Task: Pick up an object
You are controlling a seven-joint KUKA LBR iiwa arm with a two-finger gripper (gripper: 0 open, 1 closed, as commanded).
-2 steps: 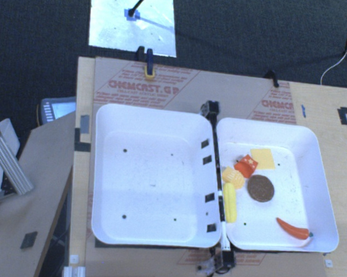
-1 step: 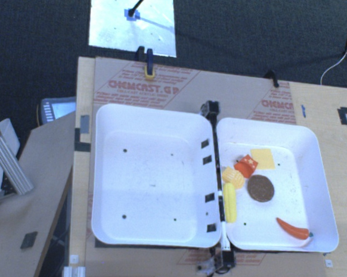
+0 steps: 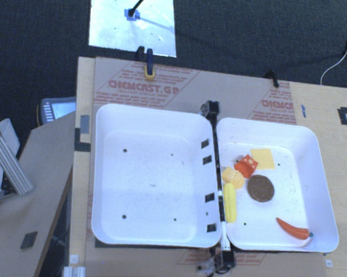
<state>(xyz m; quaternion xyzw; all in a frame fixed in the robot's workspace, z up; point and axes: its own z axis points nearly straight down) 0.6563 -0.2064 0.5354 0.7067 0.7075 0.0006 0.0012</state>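
Camera view: objects crowd the right bin [image 3: 305,139] near its left wall; claw state cannot be told.

Aluminium frame [image 3: 4,157] cut off left.

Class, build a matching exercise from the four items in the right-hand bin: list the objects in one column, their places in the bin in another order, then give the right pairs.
Objects:
1. yellow square
2. brown disc
3. red pepper
4. yellow corn

Places:
A. near front right corner
B. along the left wall
C. toward the back
D. middle of the bin

Pairs: 1-C, 2-D, 3-A, 4-B
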